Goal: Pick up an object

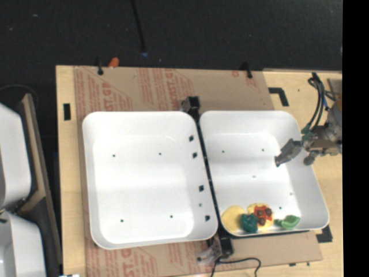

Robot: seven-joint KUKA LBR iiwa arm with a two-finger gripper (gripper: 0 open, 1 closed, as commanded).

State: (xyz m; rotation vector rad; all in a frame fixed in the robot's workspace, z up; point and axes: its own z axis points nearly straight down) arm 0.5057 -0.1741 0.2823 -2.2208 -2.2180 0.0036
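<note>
**Gripper poised at bin's edge, objects piled in near corner**

Gripper point(294, 153) was seen over the right side of the right bin point(242, 126), reached in from the right. One finger point(286, 153) was seen angled down and leftward, a second at the bin's rim beside it; they seemed spread apart with nothing held between them, though the view was small. The objects were clustered in the near corner of the right bin: a yellow piece point(232, 217), a teal piece point(249, 224), a red piece point(263, 212) and a green piece point(288, 221), touching or just beside one another against the front wall. They were well apart from the gripper. Such crowding would likely make a clean grasp harder. The left bin point(144, 178) lay alongside, across the divider.
</note>
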